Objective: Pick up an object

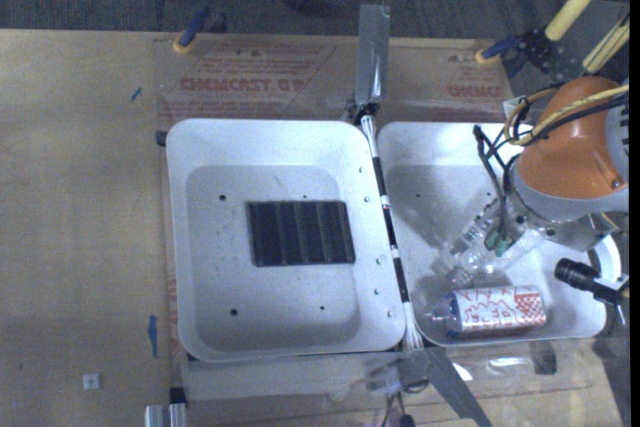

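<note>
I count two white bins [190, 215] on the worktop [70, 215]: left holds one black ridged tray [300, 233]; right holds one red-patterned can [497, 308] near the gripper [490, 240]; jaw state indeterminable

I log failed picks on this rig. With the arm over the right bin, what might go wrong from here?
1. The can lies on its side near the right bin's front wall; it may roll away when touched.
2. The claw sits above and left of the can, so closing there may catch nothing.
</note>
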Robot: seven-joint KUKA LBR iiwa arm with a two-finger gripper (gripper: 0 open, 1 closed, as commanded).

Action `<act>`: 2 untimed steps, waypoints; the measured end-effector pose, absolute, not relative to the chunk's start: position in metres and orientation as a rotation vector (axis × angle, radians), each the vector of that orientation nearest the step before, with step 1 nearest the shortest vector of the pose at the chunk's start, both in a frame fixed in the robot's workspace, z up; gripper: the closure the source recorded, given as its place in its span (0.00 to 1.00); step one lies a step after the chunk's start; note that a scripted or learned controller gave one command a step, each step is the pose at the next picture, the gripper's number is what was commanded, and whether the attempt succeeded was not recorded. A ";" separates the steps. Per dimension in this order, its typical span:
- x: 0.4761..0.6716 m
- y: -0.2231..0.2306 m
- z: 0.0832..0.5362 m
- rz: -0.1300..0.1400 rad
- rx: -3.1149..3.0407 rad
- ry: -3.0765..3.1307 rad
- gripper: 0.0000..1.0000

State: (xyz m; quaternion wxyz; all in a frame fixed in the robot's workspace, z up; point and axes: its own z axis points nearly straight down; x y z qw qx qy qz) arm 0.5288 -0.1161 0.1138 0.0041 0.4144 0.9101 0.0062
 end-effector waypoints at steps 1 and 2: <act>0.542 -0.139 0.131 0.002 1.612 2.689 1.00; 0.622 -0.179 0.189 0.001 1.945 2.459 1.00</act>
